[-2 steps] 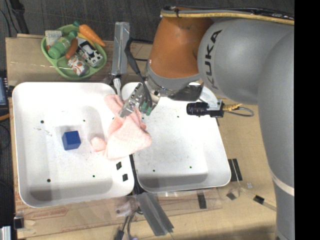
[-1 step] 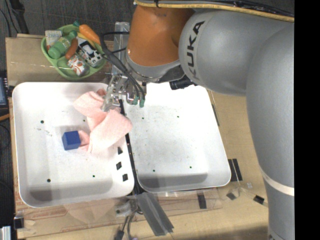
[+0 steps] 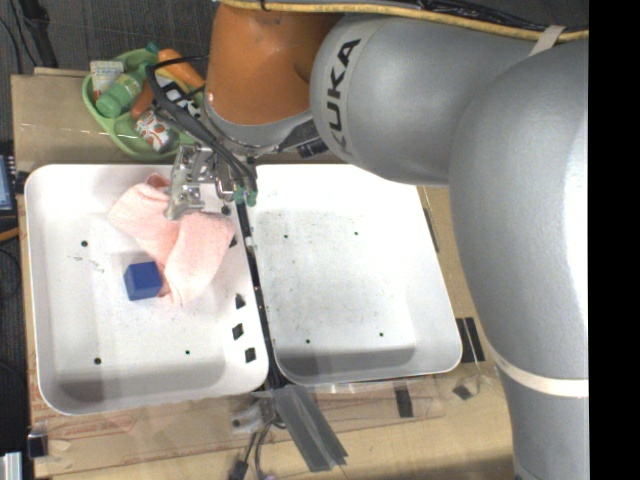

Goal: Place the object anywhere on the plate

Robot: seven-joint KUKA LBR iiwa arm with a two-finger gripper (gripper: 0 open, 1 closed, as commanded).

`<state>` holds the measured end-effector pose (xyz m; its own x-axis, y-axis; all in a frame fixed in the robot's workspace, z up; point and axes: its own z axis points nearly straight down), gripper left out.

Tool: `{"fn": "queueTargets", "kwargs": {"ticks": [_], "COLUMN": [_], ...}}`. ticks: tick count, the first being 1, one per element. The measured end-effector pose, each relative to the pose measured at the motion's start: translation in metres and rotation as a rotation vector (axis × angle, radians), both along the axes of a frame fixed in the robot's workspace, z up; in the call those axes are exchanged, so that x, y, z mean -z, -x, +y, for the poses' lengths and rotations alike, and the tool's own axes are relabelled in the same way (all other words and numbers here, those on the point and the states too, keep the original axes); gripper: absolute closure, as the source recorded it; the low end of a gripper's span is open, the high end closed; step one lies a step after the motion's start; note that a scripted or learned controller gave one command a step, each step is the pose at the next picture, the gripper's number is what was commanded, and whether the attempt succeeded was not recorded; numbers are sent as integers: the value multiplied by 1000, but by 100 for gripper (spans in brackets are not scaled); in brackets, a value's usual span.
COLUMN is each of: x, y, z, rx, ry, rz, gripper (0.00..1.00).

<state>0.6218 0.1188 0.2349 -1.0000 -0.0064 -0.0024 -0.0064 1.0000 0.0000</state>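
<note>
The gripper (image 3: 200,190) sits right on the crumpled pink cloth (image 3: 185,240) near the left white bin's (image 3: 60,348) back edge, probably going for a grab; can't tell its state. A small blue cube (image 3: 143,280) touches the cloth's front-left edge.

The large, rounded, smooth grey metal arm (image 3: 480,148) is marked with the black letters "KUKA" (image 3: 338,86) on its casing. A glossy orange band (image 3: 258,53) is seen just left of that lettering. A thin black and yellow cable (image 3: 400,10) is run along the top of the band and casing. Below the band, a small silvery metal pincer (image 3: 200,193) is fitted, with dark cables (image 3: 190,118) led to it.
</note>
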Motion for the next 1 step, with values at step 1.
{"fn": "queueTargets", "kwargs": {"ticks": [1], "x": [0], "y": [0], "z": [0], "rx": [0], "ry": [0], "rz": [0], "gripper": [0]}}
